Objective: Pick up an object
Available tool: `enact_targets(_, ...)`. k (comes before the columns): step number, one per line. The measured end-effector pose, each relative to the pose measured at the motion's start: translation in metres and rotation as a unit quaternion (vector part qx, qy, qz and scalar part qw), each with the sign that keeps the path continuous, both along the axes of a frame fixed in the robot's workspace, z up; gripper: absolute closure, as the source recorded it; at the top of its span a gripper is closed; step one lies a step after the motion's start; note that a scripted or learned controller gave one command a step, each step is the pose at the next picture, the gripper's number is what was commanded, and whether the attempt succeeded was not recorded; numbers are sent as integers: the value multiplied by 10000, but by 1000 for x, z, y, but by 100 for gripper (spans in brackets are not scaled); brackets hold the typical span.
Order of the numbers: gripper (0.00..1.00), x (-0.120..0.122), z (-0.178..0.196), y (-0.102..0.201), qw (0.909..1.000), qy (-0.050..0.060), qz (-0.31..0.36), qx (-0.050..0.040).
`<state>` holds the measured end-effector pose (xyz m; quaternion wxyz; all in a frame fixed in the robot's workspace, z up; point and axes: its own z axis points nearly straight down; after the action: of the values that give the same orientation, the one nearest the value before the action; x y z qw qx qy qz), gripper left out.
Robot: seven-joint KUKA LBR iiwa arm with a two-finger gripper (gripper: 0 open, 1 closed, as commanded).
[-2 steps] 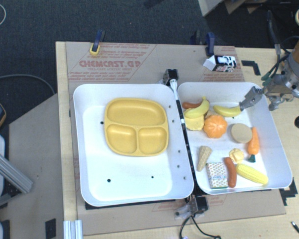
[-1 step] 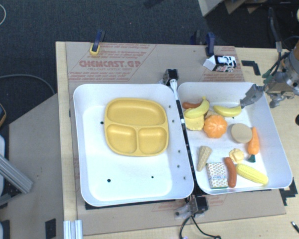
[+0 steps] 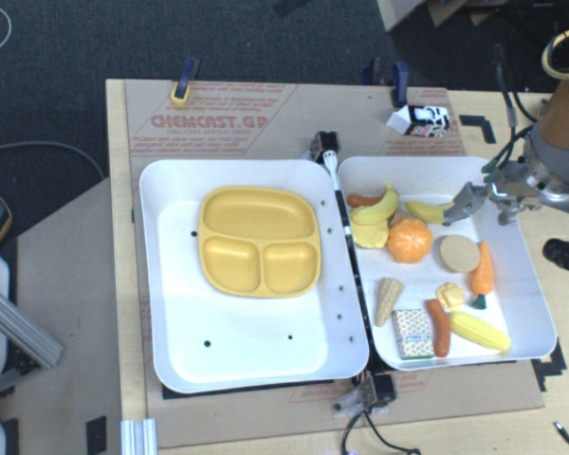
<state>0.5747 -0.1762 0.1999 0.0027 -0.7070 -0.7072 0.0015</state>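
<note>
The arm enters at the right edge of the bench, and its gripper (image 3: 484, 200) hangs over the far part of the right bin (image 3: 542, 322), close to that bin's far right corner. The two fingers are spread apart with nothing between them; one fingertip (image 3: 463, 204) points toward the bin's centre. No object has been chosen by contact, so the step in hand appears to be the approach before a grasp. The candidates all lie in the right bin: a banana (image 3: 425, 211) just beside the fingertip near the far edge, an orange (image 3: 410, 241) toward the middle, a pale round disc (image 3: 459, 253) beside it, a carrot (image 3: 483, 271) near the right wall, a corn cob (image 3: 478, 330) and a small box (image 3: 412, 333) near the front edge. The left bin (image 3: 171, 349) carries a yellow divided tray (image 3: 260, 240) set toward its far edge. The next move probably calls for lowering the spread fingers either side of one item, most likely the banana or the disc, then closing. The items lie close together, so a neighbour could be nudged during descent.
</note>
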Motion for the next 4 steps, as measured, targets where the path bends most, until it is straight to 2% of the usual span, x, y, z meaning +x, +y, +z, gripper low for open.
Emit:
enact_targets(1,0,4,-44,4,10000,-6,2,1)
enact_targets(2,0,-3,-88,5,10000,-7,-3,-8)
enact_targets(3,0,-2,-114,4,10000,-41,-3,-20)
enact_targets(4,100,-2,-104,5,10000,-39,-5,-13)
